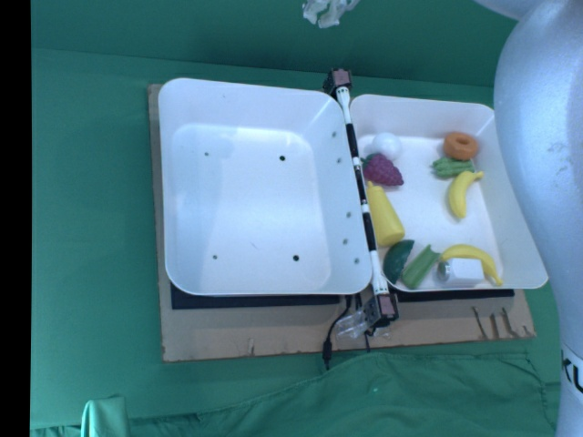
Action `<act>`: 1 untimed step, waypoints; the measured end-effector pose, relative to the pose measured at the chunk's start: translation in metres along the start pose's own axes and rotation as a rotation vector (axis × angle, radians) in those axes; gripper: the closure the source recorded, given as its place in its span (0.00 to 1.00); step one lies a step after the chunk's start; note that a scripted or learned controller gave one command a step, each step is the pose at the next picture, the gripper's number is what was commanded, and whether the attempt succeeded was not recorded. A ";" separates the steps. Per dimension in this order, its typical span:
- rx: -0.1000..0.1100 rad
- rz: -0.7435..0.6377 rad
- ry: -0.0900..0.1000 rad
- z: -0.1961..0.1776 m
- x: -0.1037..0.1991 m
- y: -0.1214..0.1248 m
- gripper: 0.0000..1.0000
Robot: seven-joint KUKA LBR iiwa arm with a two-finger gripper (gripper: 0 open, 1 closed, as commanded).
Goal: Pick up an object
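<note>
Writing: black letters show at the lower right edge on the arm (pixel 547 153), cut off by the frame and not readable; none of the things in the bins carries a label that can be made out.
Gripper: the gripper (pixel 330 3) hangs at the top of the camera view, above the green backdrop and beyond the far rims of both bins, well apart from every object.
Fingers: pale and blurred; I cannot tell whether they are apart or together. Nothing shows between them.
Left bin: the left bin (pixel 182 107) is a shallow white tray with a few small dark dots on its floor.
Right bin: the right bin (pixel 483 112) holds the toy foods.
Far row: a white egg-like ball (pixel 385 144) just beside a purple bunch of grapes (pixel 383 169); an orange doughnut (pixel 460 145) with a green pod-like piece (pixel 452 166) just below it.
Middle: a yellow banana (pixel 461 193) lies at a slant; a yellow wedge-shaped piece (pixel 383 215) lies along the left wall.
Near row: a dark green avocado-like piece (pixel 397 259), a green cucumber (pixel 420 267), a second banana (pixel 473 258) curved over a white block (pixel 464 270).
Worktop: brown cardboard (pixel 273 340) under both bins, on green cloth (pixel 91 244).
</note>
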State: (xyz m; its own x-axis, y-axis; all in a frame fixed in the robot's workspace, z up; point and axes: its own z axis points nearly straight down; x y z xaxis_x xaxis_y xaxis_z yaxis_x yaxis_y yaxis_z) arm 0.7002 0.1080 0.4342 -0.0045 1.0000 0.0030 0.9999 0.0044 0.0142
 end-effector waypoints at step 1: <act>0.014 0.010 -0.002 -0.009 -0.047 -0.059 1.00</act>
State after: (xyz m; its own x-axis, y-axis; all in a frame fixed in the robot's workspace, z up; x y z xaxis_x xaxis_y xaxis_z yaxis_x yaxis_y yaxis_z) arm 0.6410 0.0604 0.4418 0.0058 1.0000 0.0008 1.0000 -0.0058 0.0006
